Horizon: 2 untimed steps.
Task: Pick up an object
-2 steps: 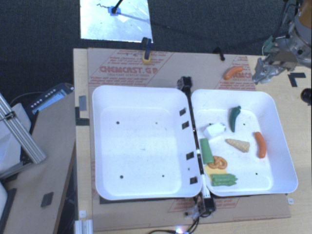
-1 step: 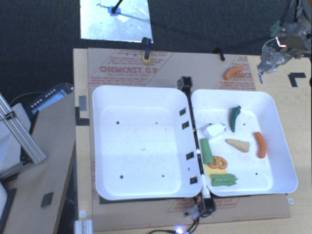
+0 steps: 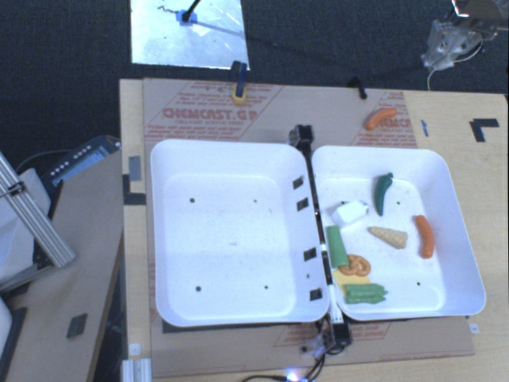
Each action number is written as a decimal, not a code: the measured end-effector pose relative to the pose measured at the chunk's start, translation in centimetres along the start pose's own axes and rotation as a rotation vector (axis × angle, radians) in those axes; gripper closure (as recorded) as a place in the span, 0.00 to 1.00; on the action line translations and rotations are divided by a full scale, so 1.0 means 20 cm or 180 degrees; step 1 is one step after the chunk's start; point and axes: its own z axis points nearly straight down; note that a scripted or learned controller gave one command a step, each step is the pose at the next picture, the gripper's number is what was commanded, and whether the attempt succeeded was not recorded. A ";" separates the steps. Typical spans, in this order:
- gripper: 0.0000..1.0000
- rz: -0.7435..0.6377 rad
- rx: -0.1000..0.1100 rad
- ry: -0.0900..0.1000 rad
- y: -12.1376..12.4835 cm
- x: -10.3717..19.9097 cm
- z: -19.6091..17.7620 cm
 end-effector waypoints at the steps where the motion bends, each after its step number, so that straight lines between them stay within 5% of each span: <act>1: 1.00 0.0006 0.0010 0.0004 0.02 -0.03 -0.14; 2: 1.00 0.0002 0.0009 0.0004 0.02 -0.05 -0.30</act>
